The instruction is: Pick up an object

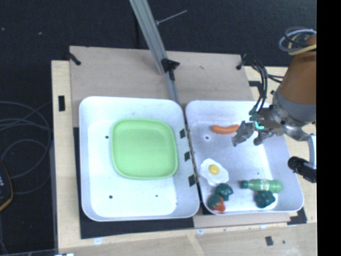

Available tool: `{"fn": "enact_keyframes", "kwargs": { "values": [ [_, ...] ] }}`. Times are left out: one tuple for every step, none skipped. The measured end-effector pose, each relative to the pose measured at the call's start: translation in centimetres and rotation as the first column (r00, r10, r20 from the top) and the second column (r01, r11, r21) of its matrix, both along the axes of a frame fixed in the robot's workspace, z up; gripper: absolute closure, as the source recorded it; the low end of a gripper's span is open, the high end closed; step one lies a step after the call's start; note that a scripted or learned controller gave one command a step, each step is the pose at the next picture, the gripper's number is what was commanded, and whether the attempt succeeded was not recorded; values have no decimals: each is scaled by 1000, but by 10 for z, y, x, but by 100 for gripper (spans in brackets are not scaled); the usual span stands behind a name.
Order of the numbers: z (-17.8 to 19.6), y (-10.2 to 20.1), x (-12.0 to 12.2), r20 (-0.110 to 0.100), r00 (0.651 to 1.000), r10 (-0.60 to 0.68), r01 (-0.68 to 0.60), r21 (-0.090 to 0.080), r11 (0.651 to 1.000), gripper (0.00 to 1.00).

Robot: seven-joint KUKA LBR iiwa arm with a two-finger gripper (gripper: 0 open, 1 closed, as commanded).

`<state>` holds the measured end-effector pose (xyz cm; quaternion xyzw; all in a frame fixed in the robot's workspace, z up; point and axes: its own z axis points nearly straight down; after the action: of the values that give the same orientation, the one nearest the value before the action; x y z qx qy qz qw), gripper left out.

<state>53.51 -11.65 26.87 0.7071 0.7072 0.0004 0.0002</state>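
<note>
A pale wooden counter stands on dark flooring. The left white bin holds a square green plastic plate. The right white bin holds an orange carrot far-left, a fried egg toy, green vegetables and a green bottle near. The pincer hangs released beside the carrot, grasping nothing.

Your arm is cut off at the right edge. The small dark-green pieces near the bottle are too blurred to identify.
</note>
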Motion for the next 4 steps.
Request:
{"fn": "enact_keyframes", "kwargs": {
  "values": [
    [0, 0, 0, 0, 1000, 0, 0, 0, 1000, 0],
    [-46, -9, 0, -4, 1000, -2, 2, 0, 1000, 0],
    [-108, -8, -4, -6, 1000, -1, 1, 0, 1000, 0],
    [-160, -18, 0, -1, 1000, -2, 2, -1, 1000, 0]
  ]
}}
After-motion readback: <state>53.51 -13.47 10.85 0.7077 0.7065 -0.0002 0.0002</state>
